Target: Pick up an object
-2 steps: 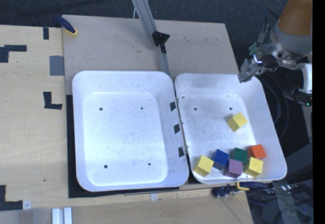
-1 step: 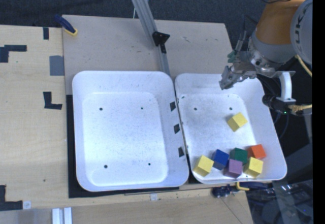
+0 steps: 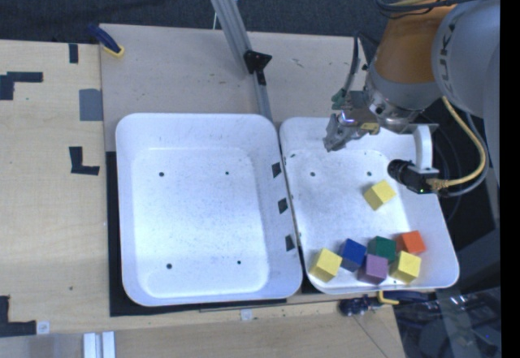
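Two shallow white bins sit side by side on the desk (image 3: 49, 186), and the gripper (image 3: 337, 137) hangs over the far end of the right bin (image 3: 305, 131), with nothing visibly between its fingers, though whether they are released or clenched I cannot tell. Inside the right bin, a lone yellow cube (image 3: 378, 195) lies near the middle, well apart from the gripper. Along that bin's near edge cluster a second yellow cube (image 3: 327, 264), a blue cube (image 3: 353, 252), a green cube (image 3: 382, 248), a purple cube (image 3: 375, 268), an orange cube (image 3: 412, 242) and a third yellow cube (image 3: 407, 266).
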